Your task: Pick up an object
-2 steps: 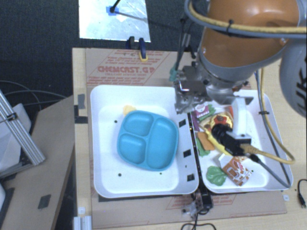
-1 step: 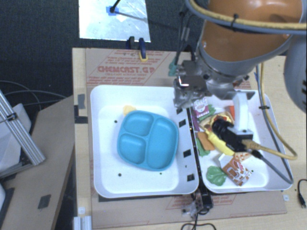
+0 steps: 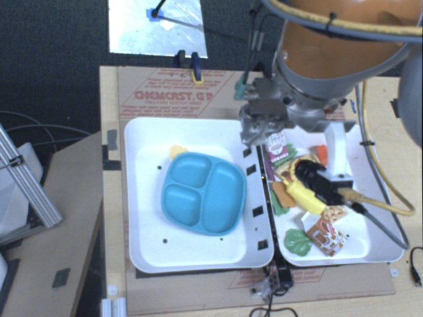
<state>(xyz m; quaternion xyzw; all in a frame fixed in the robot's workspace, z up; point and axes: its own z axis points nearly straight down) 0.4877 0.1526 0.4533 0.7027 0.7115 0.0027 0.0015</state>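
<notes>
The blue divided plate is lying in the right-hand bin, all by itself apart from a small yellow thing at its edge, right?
Not quite. The camera view shows the blue divided plate in the left-hand bin, with the small yellow thing at its edge.

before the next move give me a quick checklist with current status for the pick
1. Objects within reach: ok, the right bin holds a yellow banana-like toy, a green leaf piece and more clutter.
2. Gripper over a target: not ok, it sits at the bins' shared top edge, near a purple packet.
3. Object between the fingers: cannot tell, the wrist hides them.
4. Left bin contents: ok, a blue divided plate lies flat.
5. Cable clear of targets: not ok, it crosses the right bin.
</notes>
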